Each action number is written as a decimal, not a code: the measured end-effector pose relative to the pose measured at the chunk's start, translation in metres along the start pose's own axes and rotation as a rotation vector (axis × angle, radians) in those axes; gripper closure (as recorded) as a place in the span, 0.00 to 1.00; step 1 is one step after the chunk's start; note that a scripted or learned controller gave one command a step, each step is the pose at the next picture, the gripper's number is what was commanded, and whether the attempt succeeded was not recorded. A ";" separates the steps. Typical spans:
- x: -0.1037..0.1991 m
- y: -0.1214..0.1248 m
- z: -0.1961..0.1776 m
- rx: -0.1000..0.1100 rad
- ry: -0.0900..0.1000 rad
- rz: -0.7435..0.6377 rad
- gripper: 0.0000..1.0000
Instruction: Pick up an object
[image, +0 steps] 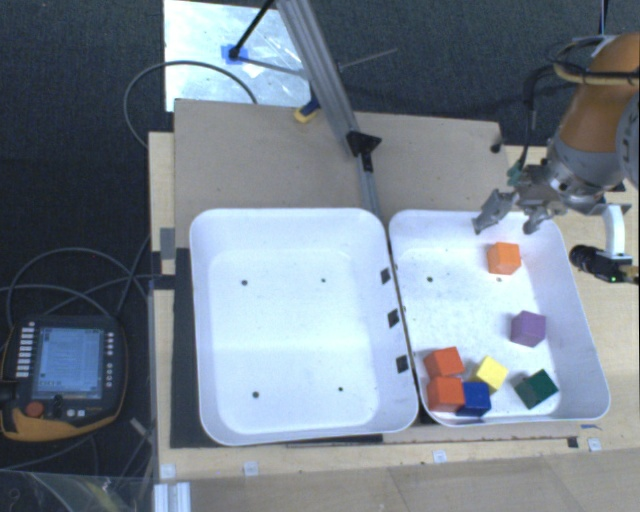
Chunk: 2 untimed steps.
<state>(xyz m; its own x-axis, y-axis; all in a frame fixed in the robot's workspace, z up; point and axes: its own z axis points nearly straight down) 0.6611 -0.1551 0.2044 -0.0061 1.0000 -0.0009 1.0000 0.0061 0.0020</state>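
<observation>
On the worktop (440, 150), seen from the fixed overhead camera, two shallow white bins are set side by side. Nothing is seen lying in the left bin (215, 300) but a few dark marks on its floor. In the right bin (585, 345), six blocks are found: an orange block (504, 257) alone near the far end, a purple block (528, 327) by itself further toward the near side, and a crowded group at the near edge made up of two more orange blocks (445, 377), a yellow block (491, 372), a blue block (476, 396) and a green block (537, 388).

The end effector (513, 222) is held above the far end of the right bin, just beside and beyond the lone orange block. Its two fingers are spread apart and nothing is gripped between them.

The approach to a grasp is judged to be the step in hand, with no object yet lifted. The lone orange block is judged the best target, since it is nearest and has free space all around. The fingers would best be centred over it, aligned with two flat opposite faces, lowered until the block is straddled, and only then closed. The clustered blocks are better avoided, as neighbours could be knocked or pinched together.
</observation>
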 end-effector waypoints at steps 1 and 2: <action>0.000 0.000 0.000 0.000 0.000 0.000 0.00; 0.002 0.000 0.041 0.003 0.000 0.000 0.00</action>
<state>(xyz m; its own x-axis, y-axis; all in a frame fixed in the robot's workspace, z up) 0.6612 -0.1531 0.1637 -0.0059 1.0000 -0.0006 1.0000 0.0059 -0.0010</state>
